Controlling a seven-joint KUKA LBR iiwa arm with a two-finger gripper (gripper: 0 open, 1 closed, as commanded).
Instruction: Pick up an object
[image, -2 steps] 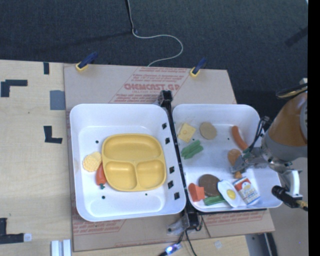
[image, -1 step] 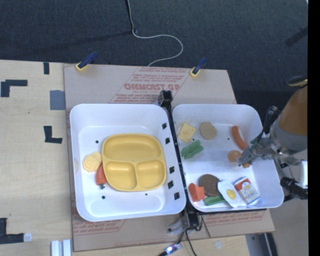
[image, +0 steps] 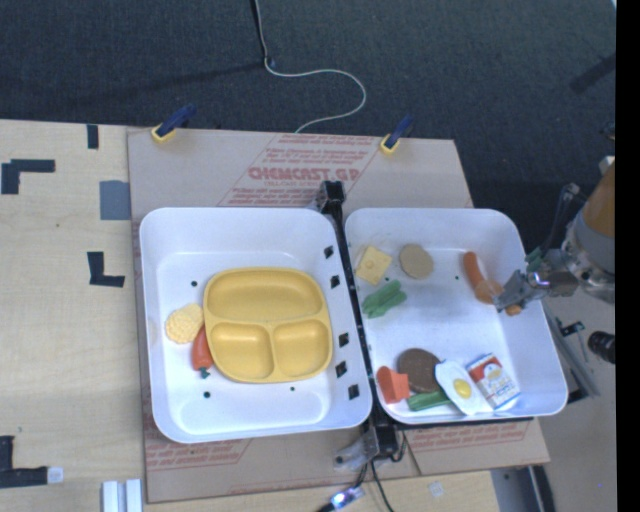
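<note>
Camera view, "CHEMCAST GP" on cardboard sheet (image: 300, 170)

Even, bright overhead light, soft shadows, mild glare on the white bins (image: 160, 330), slightly soft focus.

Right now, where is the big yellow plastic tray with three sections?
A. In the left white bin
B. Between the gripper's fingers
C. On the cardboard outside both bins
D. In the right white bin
A. The big yellow plastic tray lies flat inside the left white bin, with a round yellow waffle-like toy and an orange carrot toy beside its left edge.
</note>
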